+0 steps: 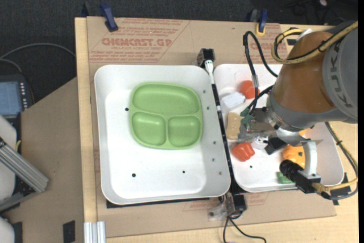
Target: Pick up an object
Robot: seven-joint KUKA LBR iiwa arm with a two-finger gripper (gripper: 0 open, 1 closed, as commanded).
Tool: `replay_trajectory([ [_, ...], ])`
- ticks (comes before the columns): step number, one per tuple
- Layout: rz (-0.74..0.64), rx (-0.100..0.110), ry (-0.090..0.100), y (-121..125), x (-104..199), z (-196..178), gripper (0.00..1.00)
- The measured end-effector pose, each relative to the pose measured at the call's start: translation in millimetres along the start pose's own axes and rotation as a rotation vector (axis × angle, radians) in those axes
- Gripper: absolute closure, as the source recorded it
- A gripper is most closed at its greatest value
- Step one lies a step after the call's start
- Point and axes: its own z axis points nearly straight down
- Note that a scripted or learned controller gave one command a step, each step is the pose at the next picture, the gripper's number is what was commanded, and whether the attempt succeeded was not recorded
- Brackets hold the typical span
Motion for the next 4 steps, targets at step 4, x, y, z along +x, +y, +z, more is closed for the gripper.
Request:
replay_trajectory([
  [4,-0.004,0.006,0.001,75.1,153.5,-49.3,1.00],
])
